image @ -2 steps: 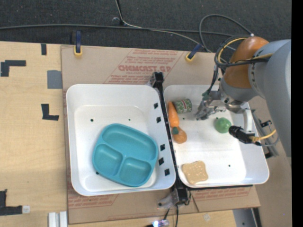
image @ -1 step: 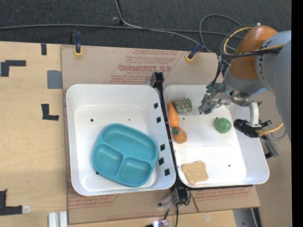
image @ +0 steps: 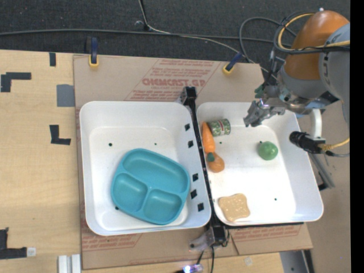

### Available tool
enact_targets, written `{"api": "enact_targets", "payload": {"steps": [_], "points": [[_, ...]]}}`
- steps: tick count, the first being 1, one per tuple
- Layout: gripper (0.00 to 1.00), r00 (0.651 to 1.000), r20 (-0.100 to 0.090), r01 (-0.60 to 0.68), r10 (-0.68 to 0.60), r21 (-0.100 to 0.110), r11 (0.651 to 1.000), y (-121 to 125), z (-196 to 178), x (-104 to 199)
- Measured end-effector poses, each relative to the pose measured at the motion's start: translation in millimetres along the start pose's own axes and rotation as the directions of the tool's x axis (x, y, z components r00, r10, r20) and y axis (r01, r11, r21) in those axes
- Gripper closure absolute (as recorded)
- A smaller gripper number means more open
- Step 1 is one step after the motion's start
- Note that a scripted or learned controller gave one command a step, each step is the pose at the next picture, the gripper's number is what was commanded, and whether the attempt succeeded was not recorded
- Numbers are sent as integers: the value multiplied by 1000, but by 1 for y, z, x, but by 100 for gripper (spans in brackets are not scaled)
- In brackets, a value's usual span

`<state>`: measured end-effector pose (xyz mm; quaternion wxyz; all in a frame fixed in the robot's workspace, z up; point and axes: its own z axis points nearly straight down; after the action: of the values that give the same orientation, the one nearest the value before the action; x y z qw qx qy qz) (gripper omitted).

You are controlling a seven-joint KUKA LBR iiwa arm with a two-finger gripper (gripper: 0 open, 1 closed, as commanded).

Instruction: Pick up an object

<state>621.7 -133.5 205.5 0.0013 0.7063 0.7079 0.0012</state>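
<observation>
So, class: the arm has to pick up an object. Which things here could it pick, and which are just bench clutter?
Could be picked:
carrot
small can
green ball
toast slice
blue divided tray

Just lying about:
yellow clamps
black cable
black tape marks
cardboard sheet

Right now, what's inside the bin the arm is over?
The right bin holds a carrot, small can, green ball and toast slice. The arm covers its far right corner.
</observation>
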Motion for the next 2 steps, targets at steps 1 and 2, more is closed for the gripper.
{"api": "enact_targets", "payload": {"steps": [1, 2], "points": [[100, 1000, 1, 0, 0, -1, 1000, 1, -44, 0], [100, 1000, -1, 4, -4, 4, 1000, -4, -50, 51]]}}
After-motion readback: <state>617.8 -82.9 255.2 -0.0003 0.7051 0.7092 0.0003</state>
